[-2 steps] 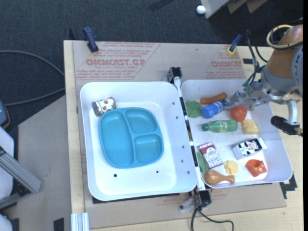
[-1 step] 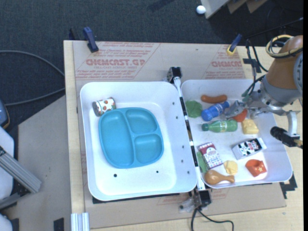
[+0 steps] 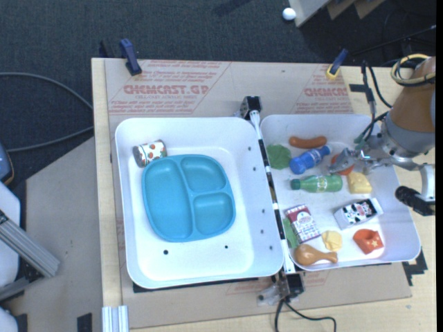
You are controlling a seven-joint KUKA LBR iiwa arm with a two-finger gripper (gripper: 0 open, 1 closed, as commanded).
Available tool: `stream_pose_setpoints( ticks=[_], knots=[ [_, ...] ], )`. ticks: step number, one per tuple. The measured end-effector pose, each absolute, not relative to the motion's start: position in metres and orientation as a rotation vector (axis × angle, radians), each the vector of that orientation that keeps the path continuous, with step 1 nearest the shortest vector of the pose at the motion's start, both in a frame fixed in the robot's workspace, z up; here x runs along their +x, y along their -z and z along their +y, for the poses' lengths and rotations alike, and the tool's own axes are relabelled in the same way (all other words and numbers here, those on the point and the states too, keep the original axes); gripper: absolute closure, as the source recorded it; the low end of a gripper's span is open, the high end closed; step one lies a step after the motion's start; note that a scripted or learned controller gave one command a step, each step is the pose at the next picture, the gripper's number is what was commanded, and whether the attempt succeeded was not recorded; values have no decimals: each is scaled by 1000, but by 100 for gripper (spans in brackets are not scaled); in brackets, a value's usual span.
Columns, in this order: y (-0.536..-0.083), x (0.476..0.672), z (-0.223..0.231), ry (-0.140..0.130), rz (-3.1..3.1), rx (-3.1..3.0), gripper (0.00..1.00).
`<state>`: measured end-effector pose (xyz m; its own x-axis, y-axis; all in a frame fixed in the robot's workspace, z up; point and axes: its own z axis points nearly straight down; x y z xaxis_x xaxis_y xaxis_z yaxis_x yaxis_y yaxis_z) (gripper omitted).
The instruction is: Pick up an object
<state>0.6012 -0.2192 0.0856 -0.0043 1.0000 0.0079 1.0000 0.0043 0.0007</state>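
Crowded into the right bin, a scatter of small toy groceries: brown sausage near the far wall, blue bottle just below it, green leafy piece to its left by the divider. Lying on its side mid-bin, a green bottle. Just right of that, a yellow chunk. Further toward the near wall, a black-and-white carton, a red-and-white carton, a small yellow piece, an orange-red block and a brown drumstick against the near rim.

Hovering low over the upper right of that bin, the claw, reaching in from the right on the grey arm, beside the blue bottle and just above the yellow chunk, with something reddish at its tip. Cannot tell whether clenched or released, nor whether anything sits between its tips.

In the left bin, a blue divided plate in the middle and a small tin can on its side just beyond the plate's far left corner.

Under both bins, a table covered with printed board.
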Motion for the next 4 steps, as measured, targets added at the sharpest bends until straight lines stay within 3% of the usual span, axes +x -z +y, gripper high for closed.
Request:
stream_pose_setpoints(
  ticks=[1,2,3,4],
  knots=[
    [-85,577,-215,1,-2221,-2218,0],
    [-85,619,-192,0,-2223,-2220,0],
    [-85,623,-220,7,-2221,-2213,0],
    [-85,609,-203,-1,-2222,-2219,0]
  ],
)
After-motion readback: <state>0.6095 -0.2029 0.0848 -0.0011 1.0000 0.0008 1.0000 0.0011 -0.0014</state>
